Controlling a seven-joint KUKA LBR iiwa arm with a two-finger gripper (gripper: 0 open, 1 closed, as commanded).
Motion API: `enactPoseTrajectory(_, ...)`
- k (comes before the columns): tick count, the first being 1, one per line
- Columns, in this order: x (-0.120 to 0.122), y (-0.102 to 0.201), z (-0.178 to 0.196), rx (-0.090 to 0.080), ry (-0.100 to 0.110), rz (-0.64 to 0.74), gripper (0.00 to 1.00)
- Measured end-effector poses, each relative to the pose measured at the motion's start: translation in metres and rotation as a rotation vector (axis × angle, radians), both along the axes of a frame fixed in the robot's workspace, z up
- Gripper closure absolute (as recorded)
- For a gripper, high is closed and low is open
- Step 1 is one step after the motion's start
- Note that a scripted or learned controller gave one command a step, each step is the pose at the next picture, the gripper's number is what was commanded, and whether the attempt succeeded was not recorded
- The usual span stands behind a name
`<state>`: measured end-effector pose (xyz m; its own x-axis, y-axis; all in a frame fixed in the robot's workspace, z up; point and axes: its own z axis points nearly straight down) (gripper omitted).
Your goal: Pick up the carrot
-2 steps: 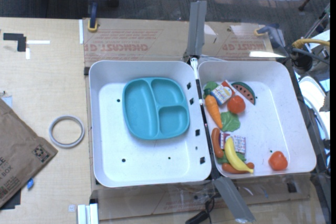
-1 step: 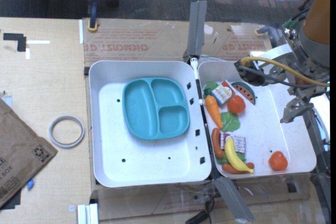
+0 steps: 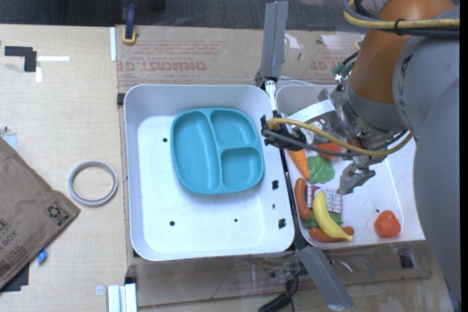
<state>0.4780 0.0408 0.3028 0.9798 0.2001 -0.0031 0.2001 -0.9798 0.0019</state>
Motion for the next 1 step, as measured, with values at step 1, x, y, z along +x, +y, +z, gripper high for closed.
enactPoseTrajectory(1, -0.0014, 0.0047, -0.1125, 0.001, 0.004, 0.001, 0.00)
